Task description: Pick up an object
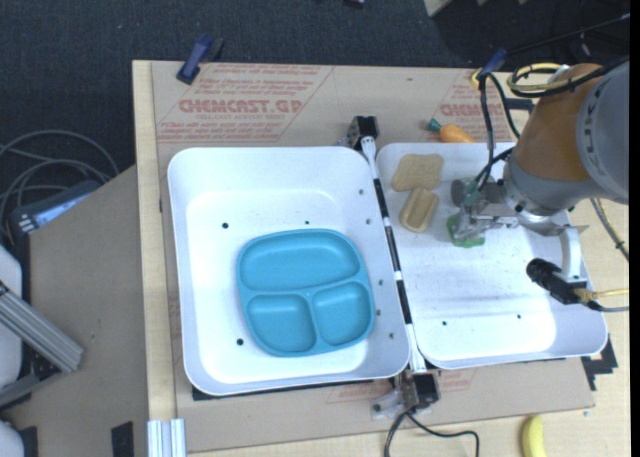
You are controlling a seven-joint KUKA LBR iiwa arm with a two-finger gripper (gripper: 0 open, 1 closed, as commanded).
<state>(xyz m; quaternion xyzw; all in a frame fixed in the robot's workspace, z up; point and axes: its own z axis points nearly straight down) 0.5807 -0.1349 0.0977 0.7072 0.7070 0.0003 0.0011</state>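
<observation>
1. Far left of the gripper, in the neighbouring left bin, lies a blue divided tray; it sits well apart from the arm's work and poses no likely interference.

2. Just left of the gripper, in the right bin, lie two tan bread-like pieces, one above the other and touching or nearly so. A sideways drift on descent could nudge them against the bin divider rather than lift either one.

3. At the gripper itself, a small green object lies directly below the tool, the likely target. Whether the tool is clenched, released, or grasping the green piece cannot be told; the wrist hides the contact. The risk, as a judgement: a grasp that merely pins the item against the bin floor, so that it drops back when the arm lifts.

4. Up and slightly to the right of the gripper, an orange carrot-like item rests beyond the bin rim, near trailing cables that could snag as the grey-and-orange arm moves.
</observation>
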